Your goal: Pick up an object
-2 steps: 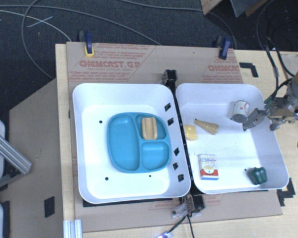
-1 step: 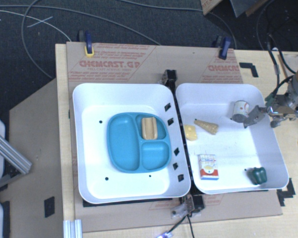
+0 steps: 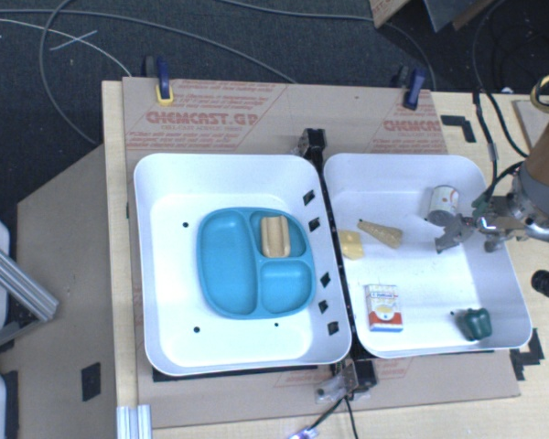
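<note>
Two white bins sit side by side on the bench. The gripper [image 3: 457, 231] hangs with fingers spread and nothing between them near the right bin's [image 3: 421, 167] right wall, apparently set to descend. Candidates lie apart: a green object [image 3: 474, 323] in the near-right corner, a small carton [image 3: 383, 306] by the near edge, a tan wedge [image 3: 382, 233] mid-bin.

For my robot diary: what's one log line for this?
gripper over right bin | holding nothing | near cup | blue tray left bin
</note>
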`<state>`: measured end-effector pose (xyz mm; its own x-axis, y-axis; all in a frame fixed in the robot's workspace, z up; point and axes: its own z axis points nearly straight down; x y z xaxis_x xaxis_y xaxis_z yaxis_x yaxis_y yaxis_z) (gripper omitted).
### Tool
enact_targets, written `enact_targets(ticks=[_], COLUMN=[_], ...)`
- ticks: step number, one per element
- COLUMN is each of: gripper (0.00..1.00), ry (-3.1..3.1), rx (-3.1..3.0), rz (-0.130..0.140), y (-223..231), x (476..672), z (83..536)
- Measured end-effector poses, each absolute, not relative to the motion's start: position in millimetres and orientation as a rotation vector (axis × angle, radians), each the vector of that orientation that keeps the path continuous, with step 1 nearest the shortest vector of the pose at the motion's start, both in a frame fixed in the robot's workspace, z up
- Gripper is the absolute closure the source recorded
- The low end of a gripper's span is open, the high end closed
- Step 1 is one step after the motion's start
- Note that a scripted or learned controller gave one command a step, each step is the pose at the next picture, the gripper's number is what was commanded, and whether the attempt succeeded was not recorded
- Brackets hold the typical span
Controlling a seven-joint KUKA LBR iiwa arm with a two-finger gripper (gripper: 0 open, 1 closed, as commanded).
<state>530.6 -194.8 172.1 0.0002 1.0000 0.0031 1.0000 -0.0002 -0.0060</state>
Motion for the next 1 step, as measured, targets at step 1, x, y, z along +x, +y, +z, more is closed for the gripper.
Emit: enact_targets(ticks=[1], gripper=[0.0], ry=[-2.216], rx=[-2.217], rz=[0.003], y=[-198.4], x=[524.8], z=[127.3])
